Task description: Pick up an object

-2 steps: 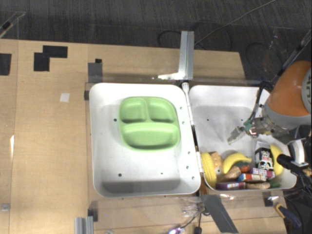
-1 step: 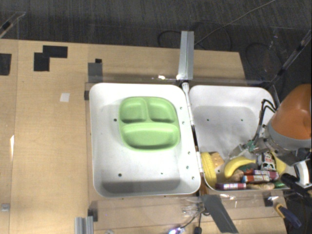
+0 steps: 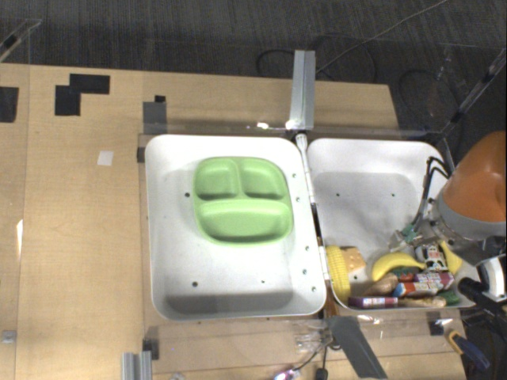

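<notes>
Here the arm hangs over the right bin, above a pile with a banana and corn cob; whether the claw is wide or narrow, I cannot tell; tightly packed toys could cause a slipped grasp

— What sits in the middle of the frame?
— Two shallow white bins side by side on a wooden bench. The left bin holds a green divided plate with three compartments, lying flat in its upper half.
— And around them?
— A metal post stands at the top where the bins meet. Black squares mark the bench at upper left, and dark carpet with a cable runs along the top.
</notes>
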